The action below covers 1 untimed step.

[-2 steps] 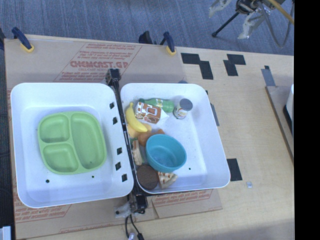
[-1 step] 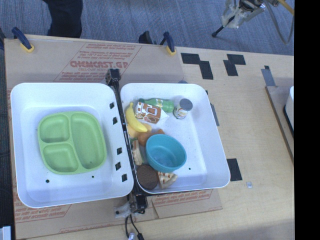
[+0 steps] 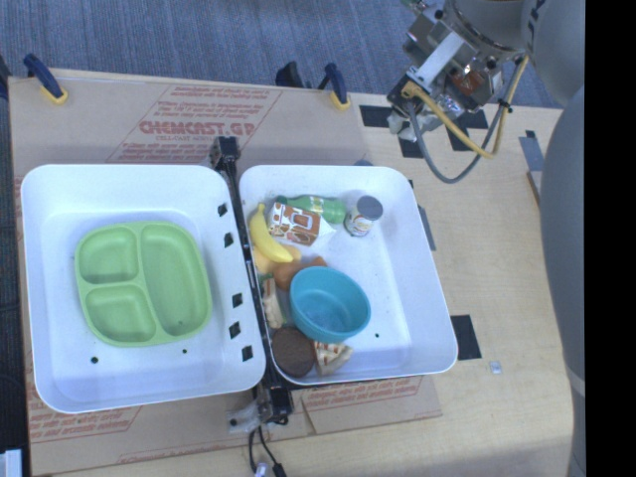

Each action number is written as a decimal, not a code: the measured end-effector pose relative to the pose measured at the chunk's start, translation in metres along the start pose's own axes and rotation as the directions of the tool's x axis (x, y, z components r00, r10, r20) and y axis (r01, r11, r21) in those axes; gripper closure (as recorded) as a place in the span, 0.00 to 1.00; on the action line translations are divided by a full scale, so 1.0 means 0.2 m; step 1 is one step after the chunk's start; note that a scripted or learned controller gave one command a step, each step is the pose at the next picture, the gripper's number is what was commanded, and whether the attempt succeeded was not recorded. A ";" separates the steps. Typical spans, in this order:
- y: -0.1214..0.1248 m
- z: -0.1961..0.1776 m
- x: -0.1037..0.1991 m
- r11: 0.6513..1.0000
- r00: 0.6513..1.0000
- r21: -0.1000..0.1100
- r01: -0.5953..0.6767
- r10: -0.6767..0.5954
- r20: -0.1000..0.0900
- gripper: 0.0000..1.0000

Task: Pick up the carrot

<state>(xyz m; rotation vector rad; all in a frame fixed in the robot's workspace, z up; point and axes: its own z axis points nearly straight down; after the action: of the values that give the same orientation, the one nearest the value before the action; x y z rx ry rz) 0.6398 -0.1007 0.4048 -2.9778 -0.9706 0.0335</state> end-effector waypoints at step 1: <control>-0.05 0.28 0.08 0.967 0.967 -0.008 0.255 -0.255 -0.003 1.00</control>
<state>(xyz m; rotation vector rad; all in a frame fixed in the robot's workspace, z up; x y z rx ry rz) 0.6461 -0.0834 0.3482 -2.8312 -1.3467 0.0213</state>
